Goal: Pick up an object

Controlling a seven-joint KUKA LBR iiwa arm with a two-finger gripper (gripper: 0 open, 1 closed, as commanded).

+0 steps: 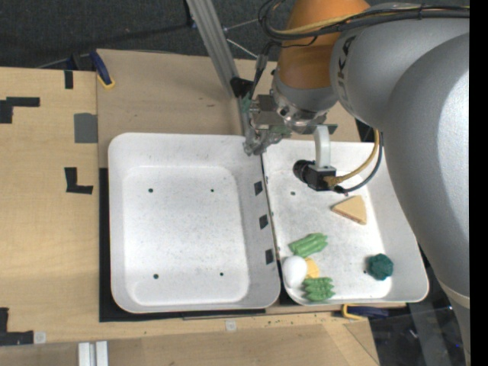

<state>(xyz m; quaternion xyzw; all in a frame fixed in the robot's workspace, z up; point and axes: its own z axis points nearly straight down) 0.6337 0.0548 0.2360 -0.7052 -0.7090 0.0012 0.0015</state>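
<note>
I see the grey arm with its orange band reaching in from the right, its two-finger gripper (255,145) hanging over the top of the divide between the two shallow white bins. Can't tell how the gripper is set, it's small and dark against the rim, and I see nothing in it. Left white bin (179,227) has bare floor. Right white bin (404,277) holds the objects: tan wedge-shaped block (350,209) mid-bin, dark green round lump (380,265) near the right edge, light green ridged piece (309,243), white egg-shaped object (294,268), small yellow piece (312,268) just beside it, another green ridged piece (319,287) at the front rim
</note>
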